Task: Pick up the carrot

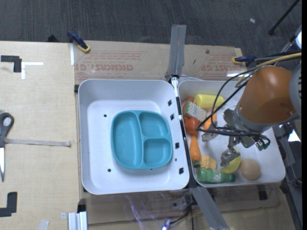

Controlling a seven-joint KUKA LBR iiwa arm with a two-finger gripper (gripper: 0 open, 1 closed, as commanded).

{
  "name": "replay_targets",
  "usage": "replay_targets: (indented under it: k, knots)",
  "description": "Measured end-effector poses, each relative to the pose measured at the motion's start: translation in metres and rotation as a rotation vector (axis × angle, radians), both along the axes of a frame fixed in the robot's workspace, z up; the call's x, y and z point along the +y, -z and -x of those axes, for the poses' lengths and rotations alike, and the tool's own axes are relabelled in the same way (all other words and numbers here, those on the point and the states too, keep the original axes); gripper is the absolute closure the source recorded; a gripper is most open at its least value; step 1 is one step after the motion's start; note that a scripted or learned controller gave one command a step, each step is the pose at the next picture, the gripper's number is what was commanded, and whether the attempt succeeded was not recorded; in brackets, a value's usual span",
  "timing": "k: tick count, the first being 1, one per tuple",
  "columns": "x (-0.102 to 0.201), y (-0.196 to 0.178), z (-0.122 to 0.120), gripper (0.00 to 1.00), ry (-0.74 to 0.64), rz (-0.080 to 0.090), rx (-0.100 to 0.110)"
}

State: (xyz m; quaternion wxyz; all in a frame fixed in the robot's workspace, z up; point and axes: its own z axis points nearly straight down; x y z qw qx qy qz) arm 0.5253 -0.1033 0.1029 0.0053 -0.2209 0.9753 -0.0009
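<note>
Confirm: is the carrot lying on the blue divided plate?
No. The carrot lies in the right bin against its left wall, while the blue plate sits in the left bin.

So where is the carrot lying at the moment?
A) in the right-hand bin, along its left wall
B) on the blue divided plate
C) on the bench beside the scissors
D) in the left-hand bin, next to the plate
A: the orange carrot lies in the right-hand bin, close along its left wall among the other toy foods, while the blue divided plate sits in the left-hand bin.
</note>
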Motion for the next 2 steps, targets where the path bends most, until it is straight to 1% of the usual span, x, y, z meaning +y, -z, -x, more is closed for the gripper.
replay_targets:
  k: [1, 2]
  knots:
    - [-0.004, 0.01, -0.078, 0.0, -0.053, -0.001, 0.005]
    - [-0.004, -0.001, -0.079, 1.0, -0.048, -0.002, -0.001]
